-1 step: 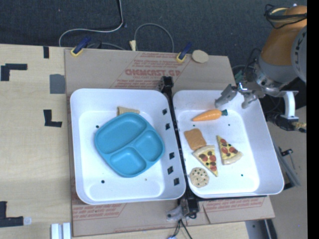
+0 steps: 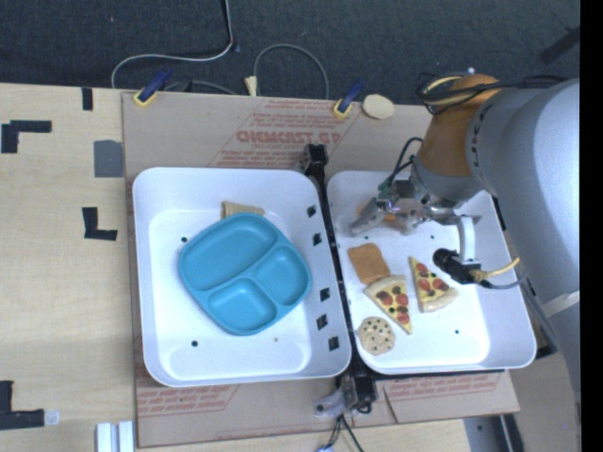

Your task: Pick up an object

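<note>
One fixed camera looks down at a slant from above the bench (image 2: 57, 252), far enough to take in both bins: left bin (image 2: 151, 281), right bin (image 2: 499, 337). The arm (image 2: 528, 158) enters from the right

toast (image 2: 367, 262), two pizza slices (image 2: 415, 290), cookie (image 2: 376, 334), flat in right bin (image 2: 509, 347)

Dark carpet (image 2: 358, 17) behind, pale wood bench (image 2: 57, 281), cardboard sheet (image 2: 283, 130).

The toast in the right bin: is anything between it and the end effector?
Nothing visible does. The end effector hangs just above the toast, with bare bin floor between them; pizza slices and cookie lie farther on.
</note>
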### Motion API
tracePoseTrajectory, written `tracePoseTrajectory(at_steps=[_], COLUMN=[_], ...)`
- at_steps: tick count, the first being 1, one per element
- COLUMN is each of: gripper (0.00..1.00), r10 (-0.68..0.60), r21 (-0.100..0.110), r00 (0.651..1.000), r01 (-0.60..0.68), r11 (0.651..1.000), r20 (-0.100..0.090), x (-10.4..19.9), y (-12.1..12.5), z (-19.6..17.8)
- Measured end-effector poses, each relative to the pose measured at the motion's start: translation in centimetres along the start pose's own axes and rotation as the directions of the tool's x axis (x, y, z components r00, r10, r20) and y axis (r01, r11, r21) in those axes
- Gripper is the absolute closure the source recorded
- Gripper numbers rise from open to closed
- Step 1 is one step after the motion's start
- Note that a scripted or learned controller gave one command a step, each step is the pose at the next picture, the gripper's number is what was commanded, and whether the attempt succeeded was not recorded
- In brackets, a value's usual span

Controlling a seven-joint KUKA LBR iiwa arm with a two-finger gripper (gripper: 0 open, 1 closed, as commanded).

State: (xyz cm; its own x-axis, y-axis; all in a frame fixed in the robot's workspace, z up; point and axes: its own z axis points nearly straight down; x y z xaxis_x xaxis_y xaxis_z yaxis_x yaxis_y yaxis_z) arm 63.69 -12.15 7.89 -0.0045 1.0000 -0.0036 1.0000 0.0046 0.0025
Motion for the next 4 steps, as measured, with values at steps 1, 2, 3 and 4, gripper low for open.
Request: tracePoseTrajectory(at_steps=[1,2,3,4], gripper=[0.0,0.0,0.0,0.0], r10=[0.015,0.011,0.008,0.002], r21=[0.045,0.047,0.047,0.001], r00=[1.0,1.0,1.0,1.0], r01=[-0.015,-0.01,-0.007,-0.002], r11=[0.999,0.999,0.999,1.0], r20=[0.005,-0.023,-0.022,-0.002], x=[1.7,-1.3,-1.6,2.1], y=[2.4,2.4,2.5,-1.8], z=[-0.4,-0.3,-0.3,-0.7])
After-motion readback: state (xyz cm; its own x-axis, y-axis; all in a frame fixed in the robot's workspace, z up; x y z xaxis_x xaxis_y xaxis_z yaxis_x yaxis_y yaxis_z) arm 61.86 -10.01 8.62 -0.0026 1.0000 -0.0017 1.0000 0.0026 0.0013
